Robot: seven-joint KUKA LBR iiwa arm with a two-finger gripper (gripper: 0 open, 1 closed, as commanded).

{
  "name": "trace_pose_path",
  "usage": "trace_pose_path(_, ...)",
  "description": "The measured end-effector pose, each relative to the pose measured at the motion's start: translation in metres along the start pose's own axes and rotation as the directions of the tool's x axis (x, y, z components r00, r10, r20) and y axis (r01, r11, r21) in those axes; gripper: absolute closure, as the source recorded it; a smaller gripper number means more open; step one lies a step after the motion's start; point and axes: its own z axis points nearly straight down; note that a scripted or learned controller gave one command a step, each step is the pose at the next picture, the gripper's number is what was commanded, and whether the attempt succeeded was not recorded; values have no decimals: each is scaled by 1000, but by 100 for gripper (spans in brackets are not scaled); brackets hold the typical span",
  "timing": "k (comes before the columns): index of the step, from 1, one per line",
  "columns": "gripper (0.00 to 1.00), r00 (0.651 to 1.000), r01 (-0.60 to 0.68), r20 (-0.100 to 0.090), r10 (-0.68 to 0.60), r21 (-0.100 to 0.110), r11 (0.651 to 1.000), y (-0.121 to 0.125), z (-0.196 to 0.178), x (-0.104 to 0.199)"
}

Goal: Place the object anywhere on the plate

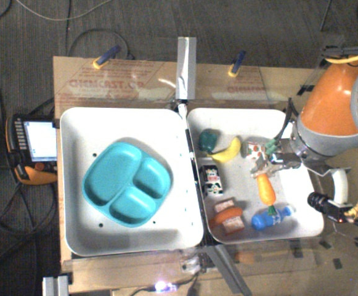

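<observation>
Grey carpet strewn with cables surrounds the counter (123, 79), a brown board carrying two shallow white bins side by side. The left bin (74, 134) holds one thing, a turquoise plate (127, 182) with three compartments, sitting near its middle. The right bin (302, 224) holds the smaller items: a carrot (265, 189) right of centre, its long axis running from 12 to 6 o'clock with the green top at 12; a blue bottle (270, 217) at 5 o'clock; a banana (227, 151) and a dark green piece (208, 140) toward 10 o'clock; a black-and-white carton (211, 180); and a red-and-brown piece (229, 216) at 7 o'clock. The tool (266, 159) sits over the carrot's top end; whether it grips the carrot cannot be told.
</observation>
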Motion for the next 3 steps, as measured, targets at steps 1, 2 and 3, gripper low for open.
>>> trace_pose_path(1,100,984,180,-3,-180,1,984,-16,38,77)
trace_pose_path(2,100,959,285,-2,-285,2,959,-13,45,166)
trace_pose_path(3,100,977,215,1,-215,2,977,30,33,230)
